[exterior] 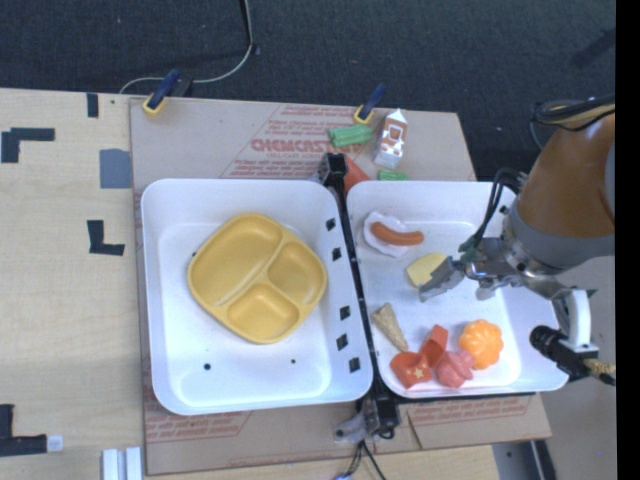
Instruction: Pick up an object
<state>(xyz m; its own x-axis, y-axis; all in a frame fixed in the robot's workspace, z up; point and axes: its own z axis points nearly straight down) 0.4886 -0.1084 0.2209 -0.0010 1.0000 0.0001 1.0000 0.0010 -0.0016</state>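
The right bin (490, 200) holds several toy foods. A sausage (395, 235) lies on a small white piece near the bin's back left. A yellow wedge (424, 267) sits in the middle, a tan cone (390, 326) left of front centre. Red pieces (420, 360), a pink piece (455, 370) and an orange pumpkin (481, 341) sit along the front. My gripper (441, 283) reaches in from the right and hangs low, just right of the yellow wedge and close to its front edge. Nothing shows as held.
The left bin (160, 268) bears a yellow sectioned plate (257, 276). Behind the bins on the cardboard stand a small milk carton (391, 136), green pieces (350, 136) and clamps. The arm's orange band (568, 183) covers the right bin's right side.
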